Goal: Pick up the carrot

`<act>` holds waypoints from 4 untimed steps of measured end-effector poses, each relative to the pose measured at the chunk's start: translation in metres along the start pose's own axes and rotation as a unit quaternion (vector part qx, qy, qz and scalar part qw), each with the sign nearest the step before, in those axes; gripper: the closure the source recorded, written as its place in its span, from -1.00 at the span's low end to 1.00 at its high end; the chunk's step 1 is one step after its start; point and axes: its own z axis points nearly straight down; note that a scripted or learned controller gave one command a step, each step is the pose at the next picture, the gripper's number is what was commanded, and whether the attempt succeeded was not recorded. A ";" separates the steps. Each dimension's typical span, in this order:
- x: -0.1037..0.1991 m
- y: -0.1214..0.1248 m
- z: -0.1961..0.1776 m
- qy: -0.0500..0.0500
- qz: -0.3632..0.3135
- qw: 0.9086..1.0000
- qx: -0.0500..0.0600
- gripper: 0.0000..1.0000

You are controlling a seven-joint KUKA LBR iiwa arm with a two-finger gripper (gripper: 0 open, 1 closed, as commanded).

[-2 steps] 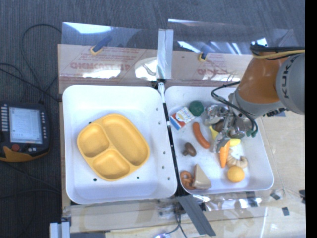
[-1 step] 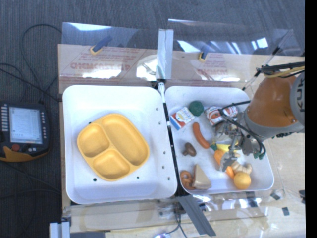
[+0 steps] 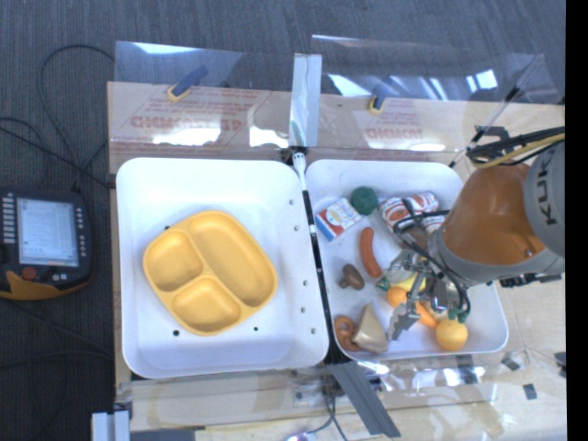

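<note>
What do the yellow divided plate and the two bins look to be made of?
The yellow divided plate looks like moulded plastic, matte to satin, with soft rounded compartment edges. The left bin and right bin look like smooth white plastic, slightly glossy, though coated metal cannot be ruled out.

A yellow three-compartment tray [image 3: 209,271] is located in the left bin [image 3: 138,338]. A hot dog [image 3: 369,252], green ball [image 3: 365,199], lemon [image 3: 451,334] and small carton [image 3: 337,217] are contained in the right bin [image 3: 491,324].

Wooden bench [image 3: 514,122] under clear plastic sheeting [image 3: 404,81], bearing two shallow white bins side by side: left bin [image 3: 138,246], right bin [image 3: 487,324], edges touching.
</note>
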 end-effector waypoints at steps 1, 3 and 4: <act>-0.001 0.001 -0.008 0.001 -0.001 1.000 0.000 1.00; 0.031 0.126 -0.090 0.014 -0.219 0.976 -0.005 1.00; 0.030 0.127 -0.097 0.015 -0.220 0.975 -0.004 1.00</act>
